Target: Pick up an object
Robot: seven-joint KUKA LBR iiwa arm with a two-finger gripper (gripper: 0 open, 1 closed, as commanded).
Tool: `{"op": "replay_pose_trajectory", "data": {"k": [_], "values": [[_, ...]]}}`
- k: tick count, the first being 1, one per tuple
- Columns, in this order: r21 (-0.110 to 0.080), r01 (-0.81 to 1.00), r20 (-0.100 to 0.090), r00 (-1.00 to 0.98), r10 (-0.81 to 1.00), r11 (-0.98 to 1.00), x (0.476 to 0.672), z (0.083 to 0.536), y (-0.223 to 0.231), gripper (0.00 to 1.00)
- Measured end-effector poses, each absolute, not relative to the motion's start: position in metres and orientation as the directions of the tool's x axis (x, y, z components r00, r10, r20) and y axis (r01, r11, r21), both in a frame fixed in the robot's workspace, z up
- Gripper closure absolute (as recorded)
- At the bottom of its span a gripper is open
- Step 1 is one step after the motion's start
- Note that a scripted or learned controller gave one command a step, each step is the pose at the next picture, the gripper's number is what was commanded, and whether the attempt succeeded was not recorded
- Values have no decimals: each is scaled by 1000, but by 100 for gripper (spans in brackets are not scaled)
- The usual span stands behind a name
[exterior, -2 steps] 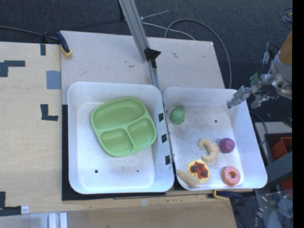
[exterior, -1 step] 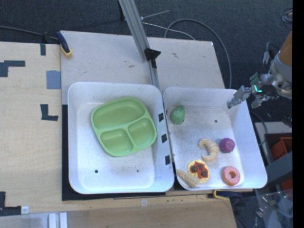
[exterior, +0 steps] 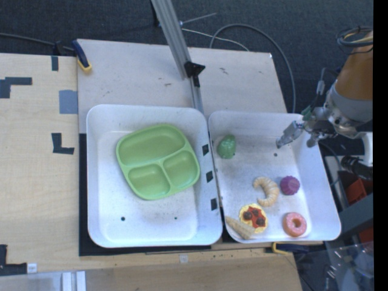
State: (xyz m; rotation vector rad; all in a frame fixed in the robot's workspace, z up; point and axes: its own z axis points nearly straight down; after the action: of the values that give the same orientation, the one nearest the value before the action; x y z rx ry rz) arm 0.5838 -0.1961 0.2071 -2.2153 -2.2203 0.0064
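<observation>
No writing is legible on a speckled white bench [exterior: 139,71] set beside a pale wooden surface [exterior: 36,162] over dark carpet [exterior: 254,11]. The left bin [exterior: 100,223] holds a green divided plate [exterior: 158,160]. In the right bin [exterior: 318,180], a green toy [exterior: 227,146] sits near the far-left corner; a croissant [exterior: 265,190], purple piece [exterior: 289,185], pink doughnut [exterior: 295,224], fruit tart [exterior: 253,217] and bread piece [exterior: 238,227] cluster by the near edge. The end effector [exterior: 297,135] hangs over the far-right corner, fingers apart, gripping nothing.
</observation>
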Motion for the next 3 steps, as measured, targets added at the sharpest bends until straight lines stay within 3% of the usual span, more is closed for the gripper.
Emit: {"op": "replay_pose_trajectory", "data": {"k": [1, 2, 3], "values": [[-7, 1000, 1, -2, 1000, 2, 574, 156, -189, 0], [-5, 1000, 0, -2, 1000, 2, 578, 111, -190, 0], [-3, 1000, 1, -4, 1000, 4, 579, 123, -189, 100]]}}
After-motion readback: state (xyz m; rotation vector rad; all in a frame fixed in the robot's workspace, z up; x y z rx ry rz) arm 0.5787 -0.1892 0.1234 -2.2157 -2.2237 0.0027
